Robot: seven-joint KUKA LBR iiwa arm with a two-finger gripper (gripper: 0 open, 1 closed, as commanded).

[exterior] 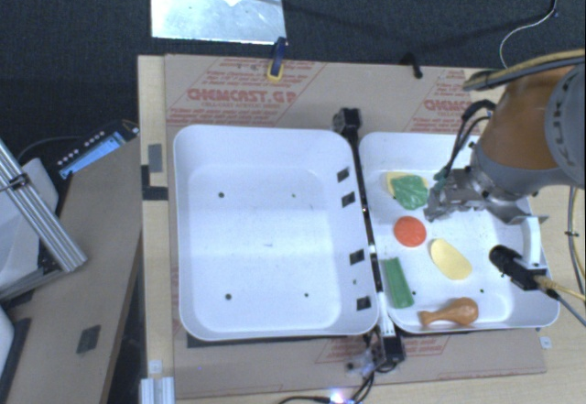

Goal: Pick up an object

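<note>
- In the shallow white plastic bin on the view's right (485,294): five small loose items; the matching white bin on the left (265,237) adjoins it
- Two-finger gripper (440,204): low over the right bin's far half, just beside item 1 and near item 2; nothing visibly held; whether it is spread or closed cannot be told from this angle
- Item 1, crumpled green leaf-shaped piece (412,191): lying on a flat yellow piece (394,180). Looks soft, light and thin; likely to fold or slip out; best pinched at its raised middle
- Item 2, flat orange-red round disc (409,231): mid-bin, apart from the rest. Looks light, stiff and smooth; low profile gives little to grip; take across its width, pressing close to the floor
- Item 3, pale yellow oval piece (450,259): right of the disc. Rounded, probably slick; take across the short axis
- Item 4, narrow green rectangular strip (396,281): near the bin's left wall. Looks stiff; straight sides suit a grip across its width, though the wall crowds one side
- Item 5, brown drumstick-shaped piece (450,311): near front wall. Looks rigid and light; take at the thick end, since the thin handle may pivot
- Judgement: items 1 and 2 are the nearest candidates; item 4 probably the surest hold
</note>
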